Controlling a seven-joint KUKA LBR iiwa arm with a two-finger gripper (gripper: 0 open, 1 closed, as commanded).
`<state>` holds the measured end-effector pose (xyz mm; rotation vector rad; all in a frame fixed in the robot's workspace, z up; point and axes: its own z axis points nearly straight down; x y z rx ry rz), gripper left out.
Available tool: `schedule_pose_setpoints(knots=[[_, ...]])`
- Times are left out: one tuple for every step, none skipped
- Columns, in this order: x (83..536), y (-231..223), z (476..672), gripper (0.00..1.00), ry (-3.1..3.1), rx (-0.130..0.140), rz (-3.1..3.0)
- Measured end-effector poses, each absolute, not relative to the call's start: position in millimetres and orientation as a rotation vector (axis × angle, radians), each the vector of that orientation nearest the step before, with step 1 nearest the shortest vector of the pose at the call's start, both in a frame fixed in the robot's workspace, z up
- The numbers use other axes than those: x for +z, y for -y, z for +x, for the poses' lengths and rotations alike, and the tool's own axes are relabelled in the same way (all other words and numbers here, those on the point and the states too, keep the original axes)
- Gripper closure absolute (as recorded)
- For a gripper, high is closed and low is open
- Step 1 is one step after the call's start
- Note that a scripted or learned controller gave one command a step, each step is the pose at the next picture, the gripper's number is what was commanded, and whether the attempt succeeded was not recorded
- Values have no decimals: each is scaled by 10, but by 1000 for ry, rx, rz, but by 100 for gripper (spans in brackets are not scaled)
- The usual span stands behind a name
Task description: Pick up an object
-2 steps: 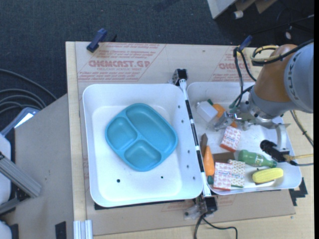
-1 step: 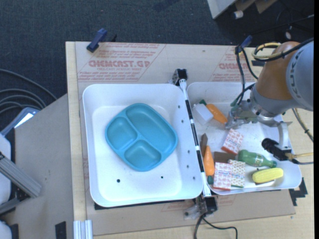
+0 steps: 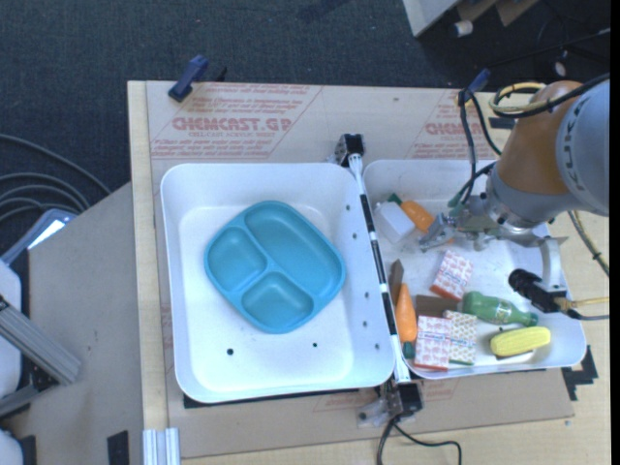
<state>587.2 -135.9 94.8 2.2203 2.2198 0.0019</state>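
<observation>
Judging by where things lie, your pick is not yet made: the gripper (image 3: 448, 229) hangs low over the right white bin (image 3: 573, 329), whether open or closed I cannot tell, near the small orange carrot-shaped toy (image 3: 418, 214), which rests on the bin floor.

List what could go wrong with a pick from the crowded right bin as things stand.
1. The green plastic bottle, yellow toy corn cob and patterned packets lie packed together, so a grasp may catch two items or slip.
2. The orange toy carrot lies against the bin's dividing wall, leaving little room beside it.
</observation>
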Motion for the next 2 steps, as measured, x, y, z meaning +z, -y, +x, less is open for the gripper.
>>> schedule_pose_setpoints(knots=[[844,1018,6421,0,-2221,-11,2223],[947,998,6431,100,-2222,-5,2220]])
